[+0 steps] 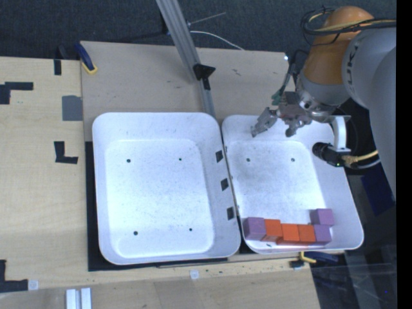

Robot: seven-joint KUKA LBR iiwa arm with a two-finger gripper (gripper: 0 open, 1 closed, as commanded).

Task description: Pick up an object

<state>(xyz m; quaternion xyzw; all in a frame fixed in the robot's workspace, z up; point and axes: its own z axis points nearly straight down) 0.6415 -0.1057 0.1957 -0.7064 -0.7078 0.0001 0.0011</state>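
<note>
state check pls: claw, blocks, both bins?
claw: open, nothing between its fingers, over the far edge of the right bin
blocks: lying in a row against the right bin's near wall, untouched
right bin: holds the blocks
left bin: bare white floor showing

Small blocks (289, 229) lying in a row along the near wall of the right bin (338, 192), touching each other. Purple at the left end, two orange in the middle, purple at the right end, one more purple just behind it.
</note>
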